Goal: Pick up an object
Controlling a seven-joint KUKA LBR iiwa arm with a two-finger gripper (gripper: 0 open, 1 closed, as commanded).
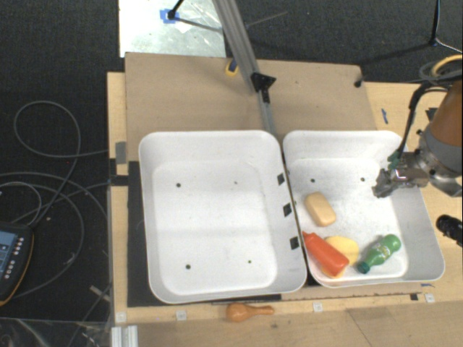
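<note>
Where fingers (382, 188) hover, green bottle (379, 253) well below.

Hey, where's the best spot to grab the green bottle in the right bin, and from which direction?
Probably grip the green bottle across its wider body, coming straight down from above. It lies on its side, slanted, in the right bin, apart from the yellow item beside it, so fingers set across its long axis have room on both sides. The gripper is above it in the picture.
</note>
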